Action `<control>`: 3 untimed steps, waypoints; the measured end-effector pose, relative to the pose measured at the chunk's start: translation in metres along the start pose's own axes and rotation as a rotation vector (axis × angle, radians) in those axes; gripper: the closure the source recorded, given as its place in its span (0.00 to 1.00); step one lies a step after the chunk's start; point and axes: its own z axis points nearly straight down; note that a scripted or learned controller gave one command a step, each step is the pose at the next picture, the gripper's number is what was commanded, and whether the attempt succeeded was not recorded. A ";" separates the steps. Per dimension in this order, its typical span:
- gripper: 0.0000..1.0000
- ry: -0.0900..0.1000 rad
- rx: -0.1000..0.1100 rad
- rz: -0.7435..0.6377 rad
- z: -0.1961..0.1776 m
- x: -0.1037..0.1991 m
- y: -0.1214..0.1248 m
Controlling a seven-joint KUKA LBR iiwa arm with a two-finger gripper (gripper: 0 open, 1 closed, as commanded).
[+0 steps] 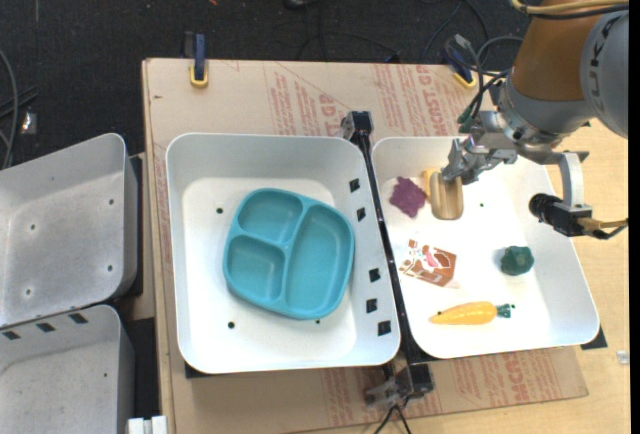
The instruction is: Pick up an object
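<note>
Tan cylinder (446, 196) upright under jaws (458, 172), grip state unclear; smooth teal divided plate (290, 253) in left bin (190, 252)

The arm (560, 52) is grey with a broad, rounded orange band above the wrist — a thin yellowish cable loops over its top. Below sits grey metal wrist hardware (with a black fitting on a pale bracket beside it).
</note>
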 end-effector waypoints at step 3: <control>1.00 0.000 -0.003 -0.001 -0.014 0.157 -0.001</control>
